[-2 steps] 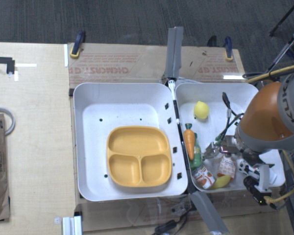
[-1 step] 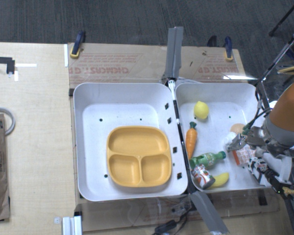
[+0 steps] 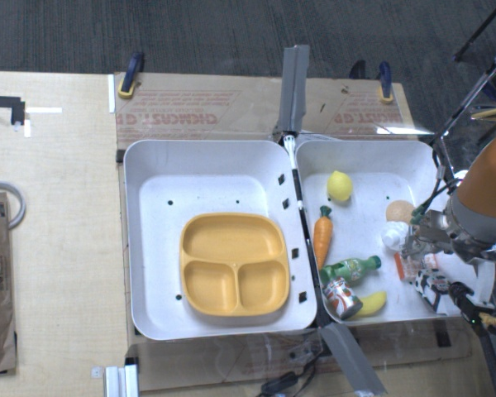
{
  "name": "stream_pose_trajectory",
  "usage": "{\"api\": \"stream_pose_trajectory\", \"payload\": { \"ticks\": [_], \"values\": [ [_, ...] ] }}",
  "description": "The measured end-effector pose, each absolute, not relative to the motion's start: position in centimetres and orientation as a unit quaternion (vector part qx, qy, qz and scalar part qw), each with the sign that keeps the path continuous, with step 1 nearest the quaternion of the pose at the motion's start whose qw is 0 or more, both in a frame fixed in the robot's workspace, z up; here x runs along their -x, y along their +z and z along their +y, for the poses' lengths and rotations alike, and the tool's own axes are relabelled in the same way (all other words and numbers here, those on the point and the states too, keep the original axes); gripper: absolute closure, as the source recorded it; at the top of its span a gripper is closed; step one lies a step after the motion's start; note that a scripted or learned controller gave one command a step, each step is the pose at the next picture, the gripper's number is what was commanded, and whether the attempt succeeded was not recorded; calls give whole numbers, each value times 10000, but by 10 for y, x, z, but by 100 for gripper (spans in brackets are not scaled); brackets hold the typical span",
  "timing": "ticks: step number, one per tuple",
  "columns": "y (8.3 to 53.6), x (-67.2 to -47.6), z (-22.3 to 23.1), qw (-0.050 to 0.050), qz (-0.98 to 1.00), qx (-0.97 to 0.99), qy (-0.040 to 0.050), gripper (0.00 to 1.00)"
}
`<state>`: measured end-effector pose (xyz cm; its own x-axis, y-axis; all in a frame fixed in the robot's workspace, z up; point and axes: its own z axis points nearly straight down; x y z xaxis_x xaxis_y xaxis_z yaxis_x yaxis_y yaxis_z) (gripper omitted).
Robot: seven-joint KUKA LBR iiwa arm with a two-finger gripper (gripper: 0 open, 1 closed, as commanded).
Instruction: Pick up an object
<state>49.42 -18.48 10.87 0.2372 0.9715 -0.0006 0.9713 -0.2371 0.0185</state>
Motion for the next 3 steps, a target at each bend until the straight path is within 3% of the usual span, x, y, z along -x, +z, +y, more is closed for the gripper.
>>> {"api": "stream_pose_trajectory", "payload": {
  "ticks": [1,2,3],
  "values": [
    [102,-484,-180,137,7150,-6989,43,100],
    [184,-536,-222,5,6678,-7444,-9,100],
    [196,-565,-214,13,7111,-7031,-8,100]
  ]
}}
